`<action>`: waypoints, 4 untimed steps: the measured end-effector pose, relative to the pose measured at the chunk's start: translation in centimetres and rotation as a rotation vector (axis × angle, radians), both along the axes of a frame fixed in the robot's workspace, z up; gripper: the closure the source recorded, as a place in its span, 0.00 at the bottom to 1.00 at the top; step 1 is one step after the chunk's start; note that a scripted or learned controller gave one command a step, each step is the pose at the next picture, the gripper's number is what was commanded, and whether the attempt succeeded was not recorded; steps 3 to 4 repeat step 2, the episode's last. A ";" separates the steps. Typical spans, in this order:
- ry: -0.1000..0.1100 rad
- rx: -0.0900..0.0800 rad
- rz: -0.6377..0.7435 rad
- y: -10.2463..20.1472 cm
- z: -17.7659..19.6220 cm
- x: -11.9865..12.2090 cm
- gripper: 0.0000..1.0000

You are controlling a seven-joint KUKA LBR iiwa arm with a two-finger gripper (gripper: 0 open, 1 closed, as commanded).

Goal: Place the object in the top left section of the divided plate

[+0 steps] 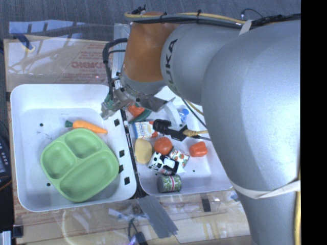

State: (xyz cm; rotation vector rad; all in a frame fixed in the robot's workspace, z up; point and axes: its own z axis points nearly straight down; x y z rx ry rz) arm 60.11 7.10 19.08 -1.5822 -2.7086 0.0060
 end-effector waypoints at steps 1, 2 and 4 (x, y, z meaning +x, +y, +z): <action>0.002 -0.001 -0.157 -1.6 0.0 -1.0 1.00; 0.002 -0.001 -0.158 -1.6 0.0 -1.0 0.00; 0.002 -0.001 -0.158 -1.6 0.0 -1.0 0.00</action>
